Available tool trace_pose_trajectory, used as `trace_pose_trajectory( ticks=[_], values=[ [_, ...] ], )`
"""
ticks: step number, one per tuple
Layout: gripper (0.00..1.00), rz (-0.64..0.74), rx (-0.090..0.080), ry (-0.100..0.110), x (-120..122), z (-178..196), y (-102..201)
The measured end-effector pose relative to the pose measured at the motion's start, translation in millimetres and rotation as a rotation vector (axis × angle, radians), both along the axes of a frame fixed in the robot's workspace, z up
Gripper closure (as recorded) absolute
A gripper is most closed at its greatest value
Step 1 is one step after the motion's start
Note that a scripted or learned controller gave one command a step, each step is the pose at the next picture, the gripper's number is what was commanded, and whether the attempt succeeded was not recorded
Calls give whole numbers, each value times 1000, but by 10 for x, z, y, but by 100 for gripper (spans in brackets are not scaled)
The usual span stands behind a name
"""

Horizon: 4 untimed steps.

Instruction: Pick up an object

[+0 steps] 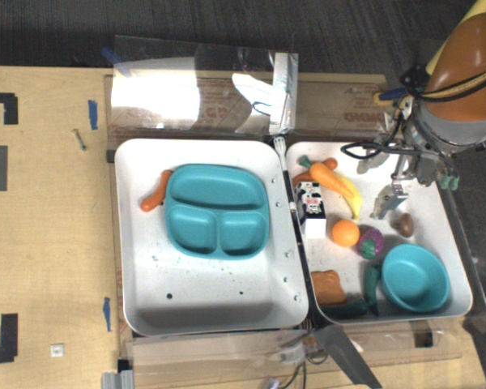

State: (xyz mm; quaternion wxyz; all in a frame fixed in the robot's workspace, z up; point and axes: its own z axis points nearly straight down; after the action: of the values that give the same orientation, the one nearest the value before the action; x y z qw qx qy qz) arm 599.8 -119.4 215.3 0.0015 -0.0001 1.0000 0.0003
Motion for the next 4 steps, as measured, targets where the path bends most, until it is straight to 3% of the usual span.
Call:
trace_pose_trajectory(
  ticks=[1,2,3,4],
  values=[
    [0,114,-1,-3,-614,-1180,-68],
    [0,57,-4,-14,-959,-1258,196],
    [0,191,-1,-11,519,-208,631],
    [0,270,1,5,-120,-997,73]
  ],
)
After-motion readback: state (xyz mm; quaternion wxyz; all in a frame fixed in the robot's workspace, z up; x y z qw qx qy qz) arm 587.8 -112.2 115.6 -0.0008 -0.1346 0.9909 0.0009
